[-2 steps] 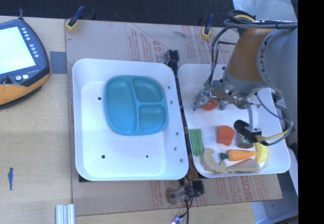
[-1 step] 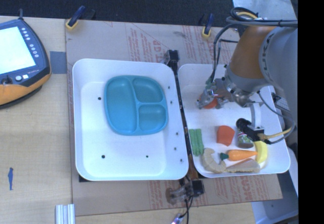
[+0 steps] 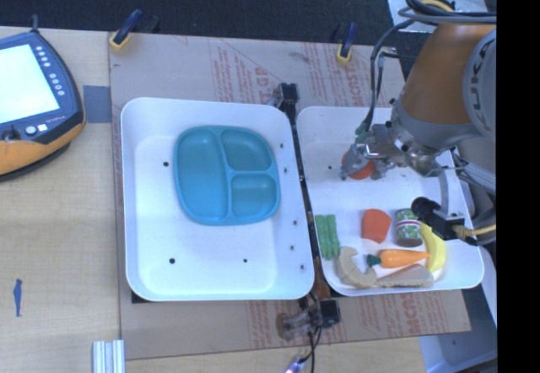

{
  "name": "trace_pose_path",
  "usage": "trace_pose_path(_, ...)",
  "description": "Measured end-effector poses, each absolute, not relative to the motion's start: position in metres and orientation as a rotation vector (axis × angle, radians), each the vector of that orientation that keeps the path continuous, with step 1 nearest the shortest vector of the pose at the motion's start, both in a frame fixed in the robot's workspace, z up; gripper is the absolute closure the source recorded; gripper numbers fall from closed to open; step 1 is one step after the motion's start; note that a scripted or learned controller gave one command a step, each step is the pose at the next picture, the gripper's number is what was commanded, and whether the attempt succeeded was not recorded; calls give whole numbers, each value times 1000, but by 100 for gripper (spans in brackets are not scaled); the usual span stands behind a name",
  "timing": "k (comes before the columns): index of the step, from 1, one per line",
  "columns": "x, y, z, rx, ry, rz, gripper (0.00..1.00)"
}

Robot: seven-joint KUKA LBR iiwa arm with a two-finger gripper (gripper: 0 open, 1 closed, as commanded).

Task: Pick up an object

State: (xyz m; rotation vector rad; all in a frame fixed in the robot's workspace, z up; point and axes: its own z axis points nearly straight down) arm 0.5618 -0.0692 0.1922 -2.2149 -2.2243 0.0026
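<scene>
My gripper (image 3: 364,162) is low in the right bin (image 3: 325,128), near its middle, right over a small red-orange object (image 3: 356,169) that peeks out beneath it. Toys lie along the right bin's front: a green piece (image 3: 326,235), an orange-red block (image 3: 375,224), a small dark can (image 3: 408,229), a yellow banana (image 3: 434,249), a carrot (image 3: 398,259) and a tan bread-like piece (image 3: 354,270). A blue divided plate (image 3: 226,175) rests in the left bin (image 3: 143,219).
A tablet-like pendant with an orange rim (image 3: 34,101) lies on the bench at far left. Clamps (image 3: 126,29) hold the cardboard sheet at the back. A black latch (image 3: 288,96) sits between the bins.
</scene>
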Motion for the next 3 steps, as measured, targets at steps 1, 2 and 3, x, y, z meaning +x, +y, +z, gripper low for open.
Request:
trace_pose_path(1, 476, -18, 260, -2213, -2225, 3, 100)
trace_pose_path(2, 477, -15, 268, -2216, -2226, 2, 100)
trace_pose_path(3, 476, -24, 267, -2216, -2225, 3, 100)
